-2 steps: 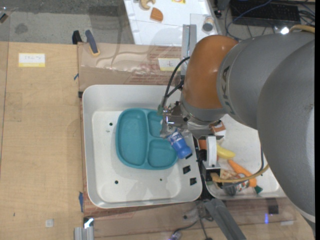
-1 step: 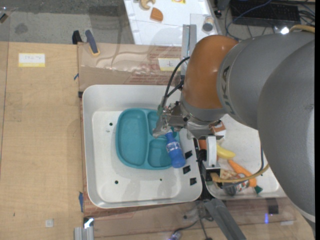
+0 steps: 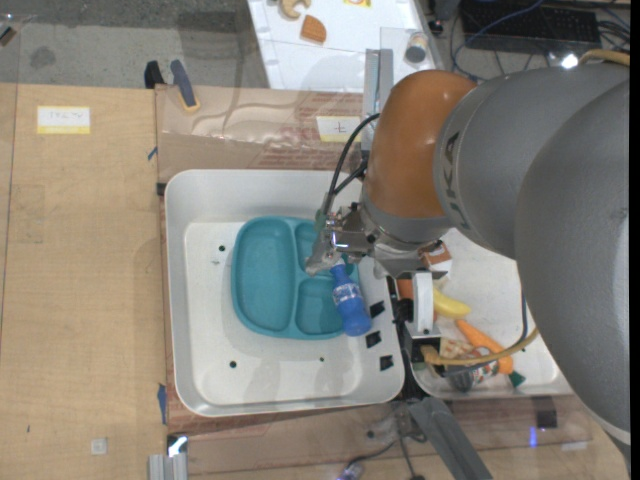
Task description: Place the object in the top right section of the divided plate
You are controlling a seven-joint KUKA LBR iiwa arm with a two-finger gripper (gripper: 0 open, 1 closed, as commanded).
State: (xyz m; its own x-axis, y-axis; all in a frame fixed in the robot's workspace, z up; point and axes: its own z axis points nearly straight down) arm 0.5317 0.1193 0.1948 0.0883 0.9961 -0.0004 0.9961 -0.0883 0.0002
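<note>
A teal divided plate lies in the left white bin, with one long section on its left and two smaller ones on its right. My gripper hangs over the plate's right side, at the ridge between the two right sections. A blue bottle with a pale label slants down from the fingers, which are shut on its top end. The bottle's lower end reaches over the plate's lower right rim. The arm's orange band hides the bin's far right corner.
The right bin holds a yellow piece, an orange carrot-like piece and other small items. Small black marks dot the left bin's floor beside the plate. A table with toys stands behind the bench.
</note>
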